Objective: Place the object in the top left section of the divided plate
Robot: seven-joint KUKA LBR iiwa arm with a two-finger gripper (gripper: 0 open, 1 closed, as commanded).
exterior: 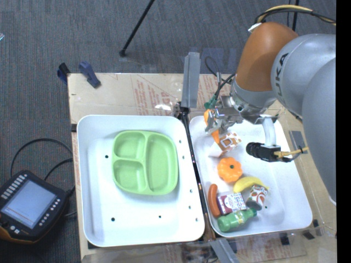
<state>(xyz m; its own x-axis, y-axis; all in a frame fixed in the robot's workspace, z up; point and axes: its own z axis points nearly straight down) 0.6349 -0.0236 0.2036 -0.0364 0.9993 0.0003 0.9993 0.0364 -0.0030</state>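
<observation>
A green divided plate (146,162) is laid in the left bin (93,212), its two small sections at 9 o'clock and one long section at 3 o'clock, so that the target at 10 o'clock is left free to receive the object. In the right bin (290,207), toy foods are clustered. The gripper (222,126) is poised over an orange-and-white carton (227,141), apparently the intended object; whether it is closed cannot be told. A pumpkin (230,169) lies at the carton's 6 o'clock.
</observation>
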